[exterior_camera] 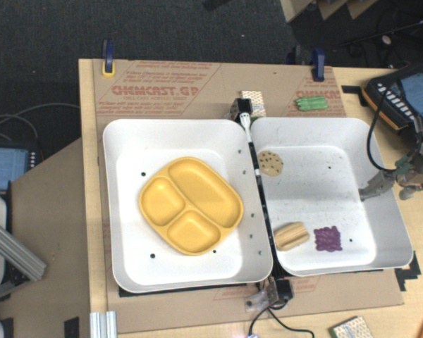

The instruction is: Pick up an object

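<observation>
Gripper [391, 180]: we log it at the right rim of the right bin [381, 248], low over the sloping wall, with a grey part reaching left toward the bin floor. We cannot tell whether it is spread or closed, and we see nothing carried in it.

Right bin, contents, three items:
- Cookie [270, 163], round and speckled, at the far left corner of the floor, close to the wall shared with the other bin.
- Tan bread-like piece [291, 236], oblong, at the near left, lying flat.
- Purple grape cluster [328, 239], just right of the tan piece, near it but apart. All three sit well left of the gripper.

Left bin [120, 189], contents, one item:
- Yellow divided plate [190, 204], three compartments, lying flat and turned at a slant, about the middle of the floor.

Bench items outside the bins:
- Green object [311, 103], small and lumpy, on the brown sheet [162, 90] beyond the far edge of the right bin.
- Brown sheet, printed with red lettering, lying under both bins.
- Two blue clamps, one at the far left edge [108, 55] and one at the far right [318, 63] of the sheet.
- Small patterned piece [252, 103] at the far end of the seam between the bins.
- Handheld unit with a screen [398, 101], at the far right, beyond the gripper.
</observation>
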Controlling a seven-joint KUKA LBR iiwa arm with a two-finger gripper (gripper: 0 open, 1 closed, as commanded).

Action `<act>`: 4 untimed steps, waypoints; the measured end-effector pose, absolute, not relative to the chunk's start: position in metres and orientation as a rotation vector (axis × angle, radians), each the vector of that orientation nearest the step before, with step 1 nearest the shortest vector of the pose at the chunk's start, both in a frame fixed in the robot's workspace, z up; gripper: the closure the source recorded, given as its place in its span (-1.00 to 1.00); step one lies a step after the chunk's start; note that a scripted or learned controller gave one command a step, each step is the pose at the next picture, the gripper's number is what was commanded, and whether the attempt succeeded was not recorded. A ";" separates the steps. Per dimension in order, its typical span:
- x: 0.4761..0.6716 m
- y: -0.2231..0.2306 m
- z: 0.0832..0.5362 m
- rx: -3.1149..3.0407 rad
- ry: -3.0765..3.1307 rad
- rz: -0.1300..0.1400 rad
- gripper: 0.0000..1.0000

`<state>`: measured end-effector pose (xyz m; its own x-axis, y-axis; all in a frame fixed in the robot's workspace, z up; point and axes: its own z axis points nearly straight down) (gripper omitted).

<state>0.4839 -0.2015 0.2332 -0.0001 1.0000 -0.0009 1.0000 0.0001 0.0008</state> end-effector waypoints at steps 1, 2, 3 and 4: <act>0.486 -0.155 0.085 2.226 2.233 -0.005 -1.00; 0.541 -0.115 0.084 2.212 2.226 0.006 -1.00; 0.598 -0.110 0.085 2.214 2.221 0.006 -1.00; 0.652 -0.096 0.085 2.213 2.221 0.006 -1.00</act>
